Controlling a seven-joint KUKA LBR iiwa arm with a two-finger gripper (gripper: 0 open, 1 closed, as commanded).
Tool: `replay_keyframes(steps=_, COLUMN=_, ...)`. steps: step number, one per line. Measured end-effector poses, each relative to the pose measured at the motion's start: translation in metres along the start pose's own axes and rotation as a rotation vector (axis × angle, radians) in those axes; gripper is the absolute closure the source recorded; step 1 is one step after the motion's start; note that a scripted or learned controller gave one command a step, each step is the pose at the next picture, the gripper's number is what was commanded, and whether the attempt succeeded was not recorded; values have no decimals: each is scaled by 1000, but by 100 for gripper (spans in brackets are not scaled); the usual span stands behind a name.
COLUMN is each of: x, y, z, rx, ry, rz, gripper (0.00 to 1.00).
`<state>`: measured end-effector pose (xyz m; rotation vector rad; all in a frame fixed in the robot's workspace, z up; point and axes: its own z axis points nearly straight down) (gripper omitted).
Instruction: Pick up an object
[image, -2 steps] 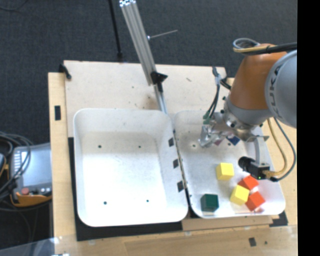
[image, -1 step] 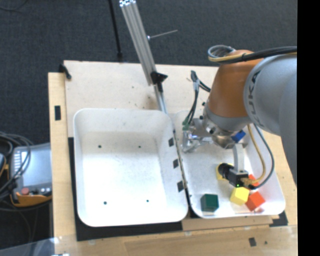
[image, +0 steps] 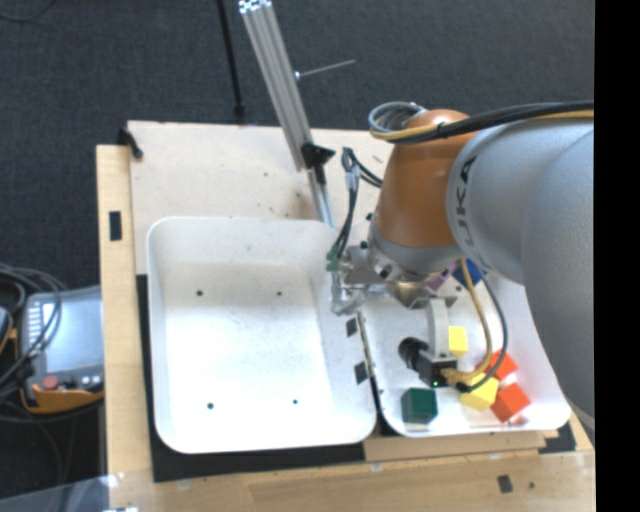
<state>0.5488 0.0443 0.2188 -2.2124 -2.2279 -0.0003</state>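
"What's in the two bins, can you see from where you are?"

"The left bin (image: 240, 340) shows its white floor, dotted with a few small dark specks. The right bin (image: 540, 385) (most of it hidden under the arm (image: 520, 200)) has the blocks, all gathered at its near end."

"Which blocks?"

"A green cube (image: 420, 404) sits by the near left corner, close to the wall the two bins share. To its right lies the near yellow block (image: 478, 397), touching an orange block (image: 512, 400), which is the one farthest right. The far yellow block (image: 457, 340) lies a little farther back, apart from the green cube."

"And the gripper?"

"The gripper (image: 398, 292) is down over the left side of the right bin, just beside that shared wall, tucked beneath the orange band of the wrist. The wrist covers it from this angle, so I can't make out whether it is spread or closed, or whether it has hold of anything."

"So where are the things it could pick?"

"All four blocks I can see rest on the floor of the right bin, on the near side of the gripper."
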Motion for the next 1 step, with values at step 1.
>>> replay_keyframes(steps=1, x=55, y=-10, z=-22, rx=-4, ry=2, rz=-3, gripper=100)
